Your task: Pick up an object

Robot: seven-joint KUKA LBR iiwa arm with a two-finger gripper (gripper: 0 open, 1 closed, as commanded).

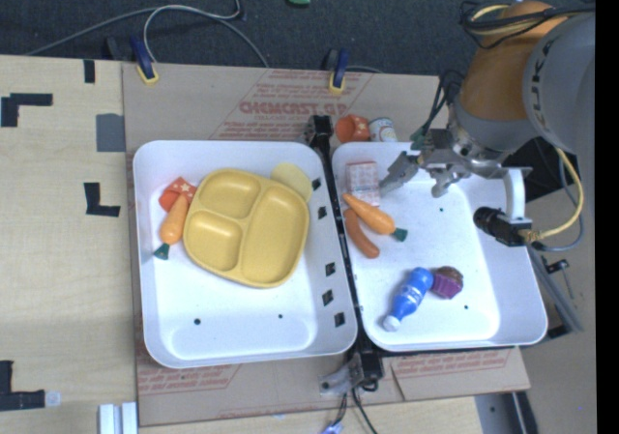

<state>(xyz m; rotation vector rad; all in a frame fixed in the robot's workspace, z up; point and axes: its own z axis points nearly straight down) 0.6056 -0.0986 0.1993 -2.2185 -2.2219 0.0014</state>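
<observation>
My gripper (419,177) hangs over the back of the right bin (503,273), its two fingers spread apart with nothing between them. Just left of the left finger lies a small pink-and-white packet (361,175). Two orange carrots (368,214) lie below it near the bin's left wall. A blue bottle (409,295) and a dark purple object (447,281) rest toward the bin's front.
The left bin (232,326) holds a yellow divided plate (246,226), a carrot (173,220), a red item (175,192) and a pale yellow piece (292,176). Small objects (366,128) sit behind the bins. Clamps and a cable lie at the back.
</observation>
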